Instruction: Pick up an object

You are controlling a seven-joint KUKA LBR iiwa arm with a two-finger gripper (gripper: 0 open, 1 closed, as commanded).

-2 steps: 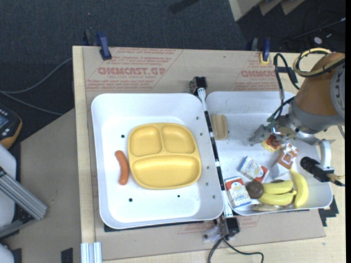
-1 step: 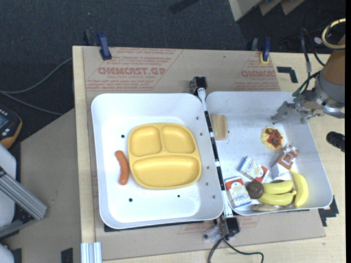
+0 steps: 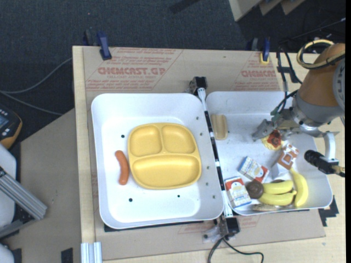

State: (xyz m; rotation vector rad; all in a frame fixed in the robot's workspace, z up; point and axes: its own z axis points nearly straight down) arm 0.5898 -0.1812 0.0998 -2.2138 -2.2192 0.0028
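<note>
step: reach, grey two-finger gripper point(image 3: 272, 131) low inside the right shallow white plastic bin point(image 3: 241, 104)
target: small red-orange packet point(image 3: 273, 141), just under gripper
grip: can't tell
next: close, lift straight

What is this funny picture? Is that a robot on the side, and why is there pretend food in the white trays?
Yes, that grey and orange thing is a robot arm. It reaches in from the right, and its gripper, a hand with two fingers, is down in the right bin. The camera hangs above the bench and looks down at a slant. The left bin holds a yellow plate with three sections and a toy sausage beside it. The right bin holds toy bananas, small boxes and other bits. The robot's job is to pick something up. I can't see whether it has hold of anything.
</note>
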